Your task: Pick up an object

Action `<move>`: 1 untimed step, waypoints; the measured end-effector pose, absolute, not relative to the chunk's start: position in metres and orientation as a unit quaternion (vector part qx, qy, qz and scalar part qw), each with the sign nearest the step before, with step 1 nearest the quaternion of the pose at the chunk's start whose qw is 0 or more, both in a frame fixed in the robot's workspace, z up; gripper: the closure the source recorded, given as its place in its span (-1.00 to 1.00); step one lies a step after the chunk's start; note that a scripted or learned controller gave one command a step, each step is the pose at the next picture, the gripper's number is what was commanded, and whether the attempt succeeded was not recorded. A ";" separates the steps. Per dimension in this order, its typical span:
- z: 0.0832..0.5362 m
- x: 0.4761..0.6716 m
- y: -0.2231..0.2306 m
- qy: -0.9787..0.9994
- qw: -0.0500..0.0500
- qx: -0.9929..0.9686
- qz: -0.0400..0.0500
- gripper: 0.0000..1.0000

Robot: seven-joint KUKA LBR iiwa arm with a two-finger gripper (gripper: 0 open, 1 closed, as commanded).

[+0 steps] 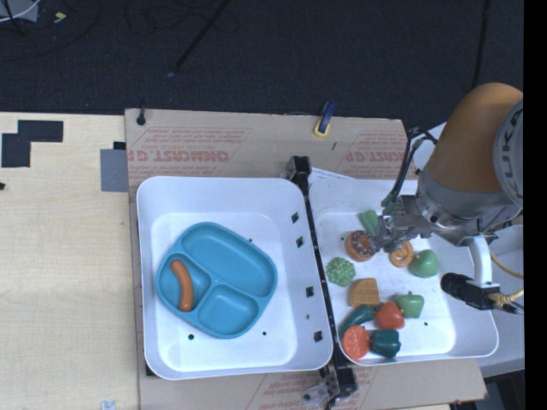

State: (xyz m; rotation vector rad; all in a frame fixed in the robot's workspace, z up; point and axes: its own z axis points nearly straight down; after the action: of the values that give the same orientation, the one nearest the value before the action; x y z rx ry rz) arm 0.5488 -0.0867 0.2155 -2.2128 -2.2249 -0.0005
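My gripper (390, 231) hangs low over the right bin (479, 342), among the toy foods near its middle. Just left of its tips lies a brown frosted doughnut (360, 246), and a small tan ring (401, 254) lies just right of them. A green piece (369, 221) sits beside the gripper's upper left. The view does not settle how the fingers stand, and nothing shows between them. In the left bin (162, 203) a blue divided plate (226, 272) carries an orange sausage (182, 284).
More toys fill the right bin: a green knobbly ball (340, 271), a tan toast slice (364, 292), a green round fruit (424, 265), a green pepper (409, 304), red pieces (390, 315) and a dark green vegetable (356, 318). A black divider (312, 254) separates the bins.
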 end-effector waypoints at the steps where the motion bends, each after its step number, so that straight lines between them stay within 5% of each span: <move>1: 0.222 0.554 -0.032 -0.709 0.001 -0.705 0.000 1.00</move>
State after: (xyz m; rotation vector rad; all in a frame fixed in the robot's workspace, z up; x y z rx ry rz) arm 0.5535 -0.0319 0.2222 -2.2143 -2.2244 0.0005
